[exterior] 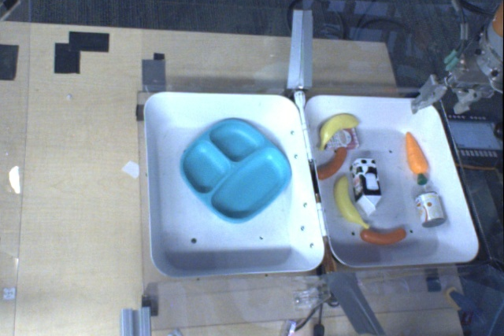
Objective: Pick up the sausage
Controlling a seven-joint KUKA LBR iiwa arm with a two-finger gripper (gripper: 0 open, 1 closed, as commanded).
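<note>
Two sausages (383, 235) (331, 164) in right bin (457, 244), well apart from tool (442, 88).

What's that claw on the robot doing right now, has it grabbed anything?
Gripper: over the right bin's far corner, holding nothing; open or closed cannot be told. Both sausages lie in the bin.

One fixed camera looks down at a slant on both white bins (157, 193), far enough to frame the bench (71, 169)
</note>
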